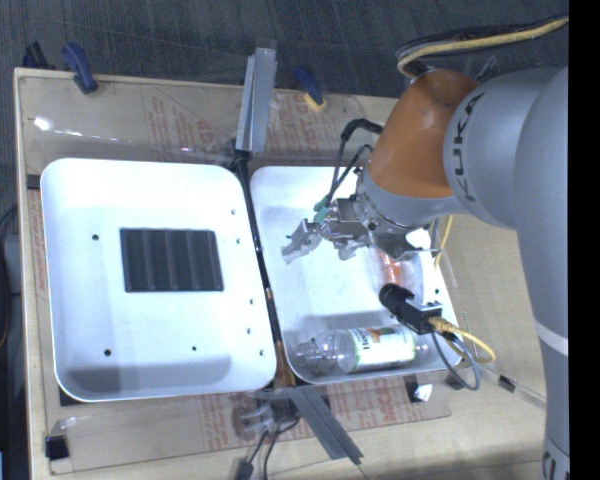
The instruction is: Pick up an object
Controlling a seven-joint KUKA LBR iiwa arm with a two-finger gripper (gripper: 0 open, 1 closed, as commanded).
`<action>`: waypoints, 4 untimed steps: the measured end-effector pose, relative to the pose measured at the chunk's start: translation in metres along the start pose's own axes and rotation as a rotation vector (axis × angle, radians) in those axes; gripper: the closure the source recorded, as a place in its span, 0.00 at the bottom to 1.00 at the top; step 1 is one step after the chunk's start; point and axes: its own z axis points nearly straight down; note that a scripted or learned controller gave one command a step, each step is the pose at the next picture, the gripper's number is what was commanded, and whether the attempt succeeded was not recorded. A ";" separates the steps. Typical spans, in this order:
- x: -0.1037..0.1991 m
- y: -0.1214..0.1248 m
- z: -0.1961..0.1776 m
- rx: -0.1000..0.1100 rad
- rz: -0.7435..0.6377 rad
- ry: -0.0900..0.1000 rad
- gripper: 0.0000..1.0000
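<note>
overhead view of two white bins on a bench. the left bin (80,268) holds a dark ribbed block (171,260) lying flat near its middle. the right bin (280,193) holds a clear bottle (358,351) with a green-and-white label, lying on its side against the near wall, cap end pointing toward the divider between the bins. an orange-tinted object (392,268) lies partly hidden under the wrist, too covered to identify.

the arm (480,148) reaches in over the right bin. the gripper (302,239) hangs over the bin's middle, apart from the bottle and farther from the near wall; nothing is seen between its fingers, and whether they stand wide or narrow cannot be told at this angle.

judged stage: approach, with no grasp made yet.

risks, as judgement: the bottle is round and smooth, so a closing pinch off its axis could roll it or squeeze it out sideways. it rests tight against the wall, leaving little room for a finger on that side; a finger may strike the rim or wall instead. cables (460,343) trailing near the bottle's base end could snag on descent.
</note>
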 end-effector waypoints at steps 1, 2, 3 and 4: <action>0.000 0.000 -0.009 0.004 -0.005 0.000 1.00; 0.000 0.000 -0.009 0.004 -0.005 -0.001 0.00; -0.064 0.007 0.002 -0.005 -0.048 -0.002 0.00; -0.117 0.028 0.020 -0.003 -0.063 -0.001 0.00</action>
